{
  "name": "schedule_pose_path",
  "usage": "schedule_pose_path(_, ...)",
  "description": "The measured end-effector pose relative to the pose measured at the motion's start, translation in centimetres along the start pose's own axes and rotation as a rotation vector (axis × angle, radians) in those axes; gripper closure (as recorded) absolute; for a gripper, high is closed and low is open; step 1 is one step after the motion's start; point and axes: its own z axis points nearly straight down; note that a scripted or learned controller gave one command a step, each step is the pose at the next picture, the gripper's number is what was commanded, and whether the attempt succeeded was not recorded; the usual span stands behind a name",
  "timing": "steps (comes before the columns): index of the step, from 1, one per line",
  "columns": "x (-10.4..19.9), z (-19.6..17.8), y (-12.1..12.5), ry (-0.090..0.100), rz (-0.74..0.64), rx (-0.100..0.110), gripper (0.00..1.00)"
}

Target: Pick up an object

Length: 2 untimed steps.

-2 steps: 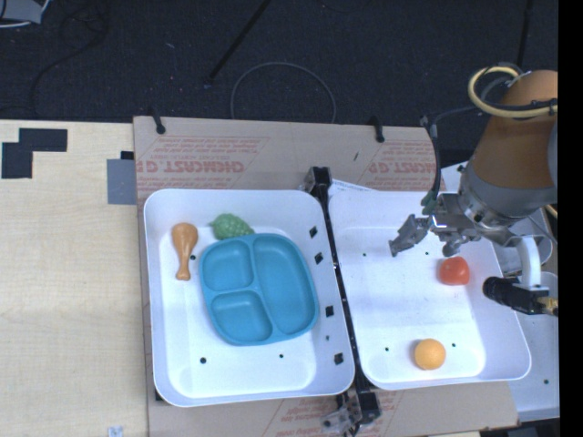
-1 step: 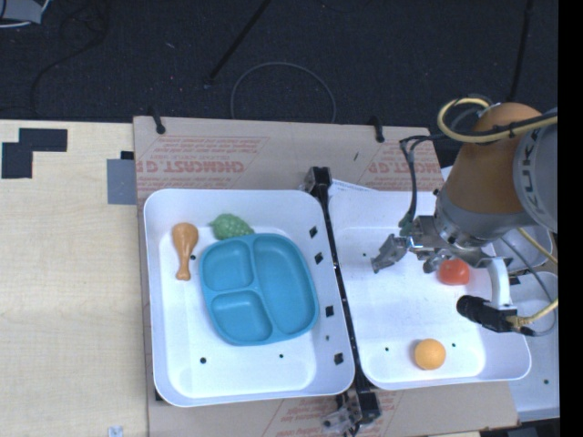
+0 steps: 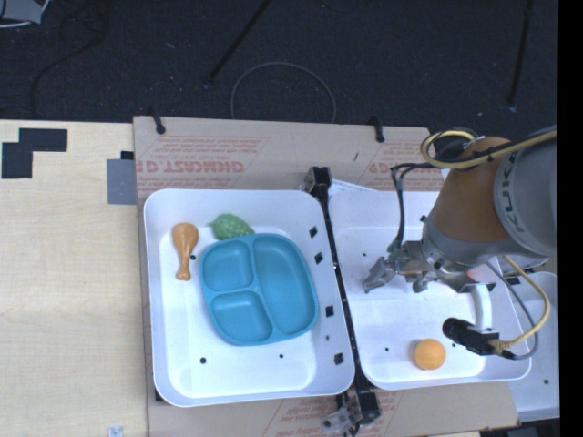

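Orange ball (image 3: 430, 354) near right bin's (image 3: 383, 371) front wall, apart from hand (image 3: 393, 274), finger state indiscernible.

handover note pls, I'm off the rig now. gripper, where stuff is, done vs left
Gripper: over the right bin, near its left side, nothing seen between its fingers.
Orange ball: on the right bin's floor near the front edge, apart from the gripper.
Left bin: blue divided tray, toy drumstick left of it, green piece at its back edge.
Done: no pick yet.
Left: grab an object; the ball looks closest.
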Motion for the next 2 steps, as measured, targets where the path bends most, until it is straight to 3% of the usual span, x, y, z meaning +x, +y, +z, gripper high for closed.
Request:
schedule_pose_path(1, -0.2, -1.3, 0.1, -0.001, 0.007, -0.004, 1.0)
schedule_pose_path(2, -0.3, -5.5, -0.2, -0.002, 0.004, -0.011, 1.0)
